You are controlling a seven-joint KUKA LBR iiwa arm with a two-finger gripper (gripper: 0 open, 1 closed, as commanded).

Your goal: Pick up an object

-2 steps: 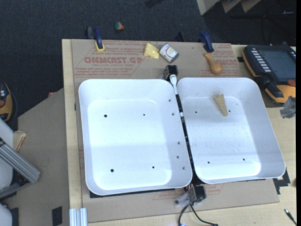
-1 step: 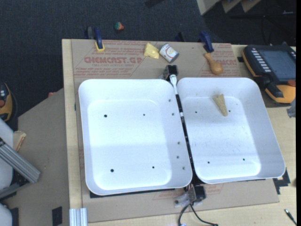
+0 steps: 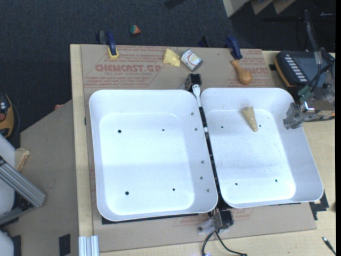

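Note:
A small tan cone-shaped piece [image 3: 249,118] lies in the right bin [image 3: 277,191], near its far side and a little right of the divider. My gripper [image 3: 294,118] is at the right rim of that bin, about level with the cone and well to its right, not touching it. Only a grey metal part of the gripper shows, below a tangle of cables. Nothing is visibly held. The left bin [image 3: 106,196] sits beside the right one.
On the board behind the bins lie a yellow chunk [image 3: 171,57], a small white box [image 3: 191,59] and an orange-brown pear-shaped object [image 3: 242,73]. Blue clamps [image 3: 111,42] [image 3: 232,46] hold the board's far edge. A black device [image 3: 292,68] sits at the far right.

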